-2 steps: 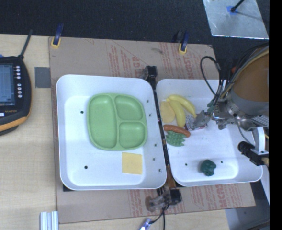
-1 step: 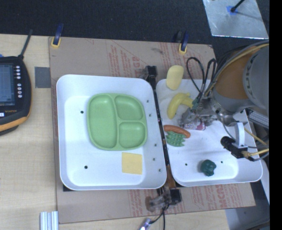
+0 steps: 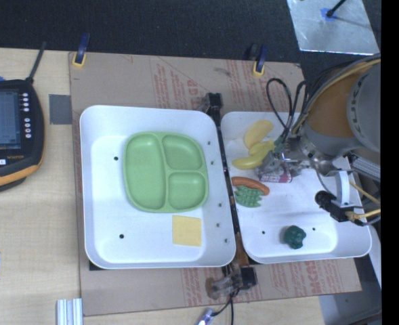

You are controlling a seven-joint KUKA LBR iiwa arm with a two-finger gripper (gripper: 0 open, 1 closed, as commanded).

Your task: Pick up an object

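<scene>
The right bin [image 3: 334,248] holds two yellow banana-like pieces [image 3: 257,133] [image 3: 248,160] at its far left, a red sausage [image 3: 250,183], a green pea pod [image 3: 248,196] just below it, and a dark green broccoli [image 3: 294,236] near the front. My gripper [image 3: 278,165] is down inside this bin, right beside the lower yellow piece and above the sausage. The grey arm with its orange band [image 3: 334,103] covers the bin's far right part.
The left bin [image 3: 97,181] carries a green divided plate [image 3: 165,170] and a flat yellow cheese slice [image 3: 187,231]. A teach pendant [image 3: 6,134] lies on the bench at the far left. Black cables [image 3: 287,100] loop above the gripper.
</scene>
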